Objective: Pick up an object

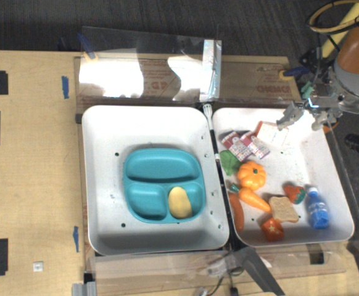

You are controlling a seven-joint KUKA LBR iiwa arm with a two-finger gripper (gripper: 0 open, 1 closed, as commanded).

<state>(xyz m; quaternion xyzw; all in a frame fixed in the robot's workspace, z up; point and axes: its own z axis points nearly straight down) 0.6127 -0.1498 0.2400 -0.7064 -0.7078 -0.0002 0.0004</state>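
Hovering above the right bin's point(340, 165) far right corner, the gripper point(303, 113) had its fingers spread and empty. The toy pumpkin point(252, 175), carrot point(253, 198) and blue bottle point(316, 208) lay crowded nearer; a descent risked clipping neighbours or closing on nothing.

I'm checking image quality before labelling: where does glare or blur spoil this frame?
Camera view: strong glare washes out the clear panel behind the left bin; the claw at the right bin's top edge looks soft and bright; the potato and pumpkin read clearly.
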